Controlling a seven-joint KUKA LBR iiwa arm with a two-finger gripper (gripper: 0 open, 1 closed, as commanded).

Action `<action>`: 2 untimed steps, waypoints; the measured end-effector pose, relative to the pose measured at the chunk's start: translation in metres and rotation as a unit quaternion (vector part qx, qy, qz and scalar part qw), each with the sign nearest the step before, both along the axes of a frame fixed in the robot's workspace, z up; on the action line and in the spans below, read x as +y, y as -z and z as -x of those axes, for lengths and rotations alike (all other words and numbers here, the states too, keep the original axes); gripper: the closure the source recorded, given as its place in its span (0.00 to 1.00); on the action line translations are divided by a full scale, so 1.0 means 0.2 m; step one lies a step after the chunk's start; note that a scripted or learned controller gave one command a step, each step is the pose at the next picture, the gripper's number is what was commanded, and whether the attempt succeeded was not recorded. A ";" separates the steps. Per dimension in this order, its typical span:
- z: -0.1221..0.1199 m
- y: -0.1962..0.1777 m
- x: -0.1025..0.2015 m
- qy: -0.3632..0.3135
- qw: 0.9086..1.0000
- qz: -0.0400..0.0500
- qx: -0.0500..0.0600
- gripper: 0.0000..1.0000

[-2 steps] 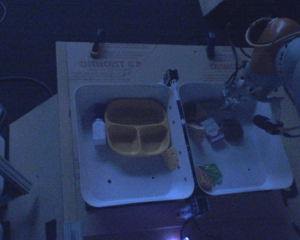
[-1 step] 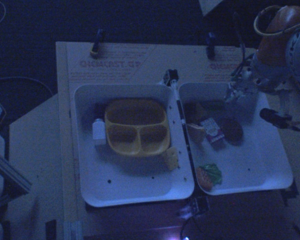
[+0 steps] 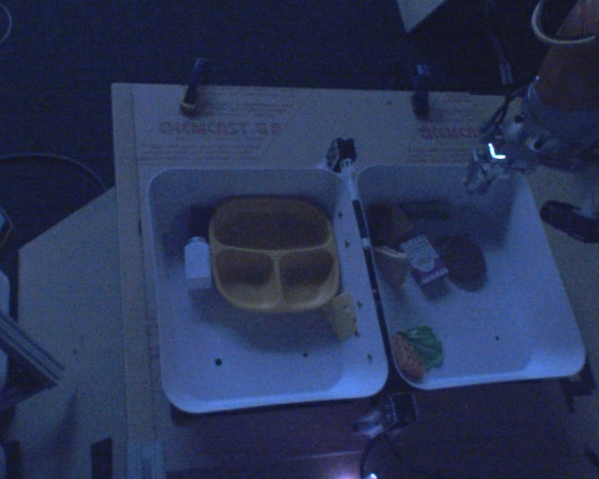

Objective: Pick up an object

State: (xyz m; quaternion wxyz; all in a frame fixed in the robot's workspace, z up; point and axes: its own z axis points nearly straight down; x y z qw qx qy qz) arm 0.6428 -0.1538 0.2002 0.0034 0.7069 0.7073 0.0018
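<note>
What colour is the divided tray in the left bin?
Yellow: the divided tray reads mustard-yellow in the dim camera view.

Right bin [image 3: 539,337] is holding the candidates: dark round disc [image 3: 465,260] lying flat mid-bin; small dark carton [image 3: 422,257] just beside it, tilted; tan wedge [image 3: 390,263] sitting against the left wall; orange-and-green toy [image 3: 417,352] lying near the front-left corner.

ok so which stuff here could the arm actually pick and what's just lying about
Candidates, right bin: dark round thing, small carton, orange and green toy, near the gripper.

Lying about: yellow divided tray, white bottle, clips on the board.
</note>
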 end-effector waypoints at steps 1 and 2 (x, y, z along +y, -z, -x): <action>0.00 -0.13 0.00 0.000 1.000 0.000 0.001 1.00; 0.13 -0.16 0.19 -0.001 1.000 -0.002 0.005 1.00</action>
